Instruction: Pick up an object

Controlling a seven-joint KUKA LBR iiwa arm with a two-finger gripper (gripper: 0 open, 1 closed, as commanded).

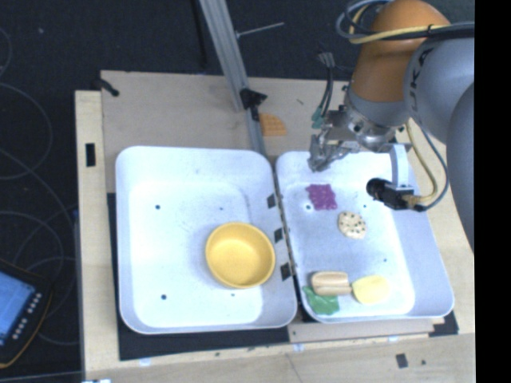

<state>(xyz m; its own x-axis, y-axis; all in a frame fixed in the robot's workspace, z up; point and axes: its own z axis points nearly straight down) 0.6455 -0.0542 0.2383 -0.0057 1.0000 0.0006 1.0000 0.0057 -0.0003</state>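
Observation:
My gripper (321,159) hangs over the far left corner of the right bin (399,214), its tips above the bin floor with nothing seen between them. Just in front of it lies a purple bunch of grapes (322,196). A speckled cream cookie (351,225) rests near the bin's middle. Along the near edge sit a tan bread roll (330,282), a yellow lemon-like piece (370,290) and a green leafy piece (321,302). A yellow bowl (239,254) stands in the left bin (160,214).
A slanted metal post (227,54) rises behind the divide between the bins. A small orange item (272,124) lies on the bench behind the bins. A black fitting with a cable (391,193) hangs off the arm over the right bin.

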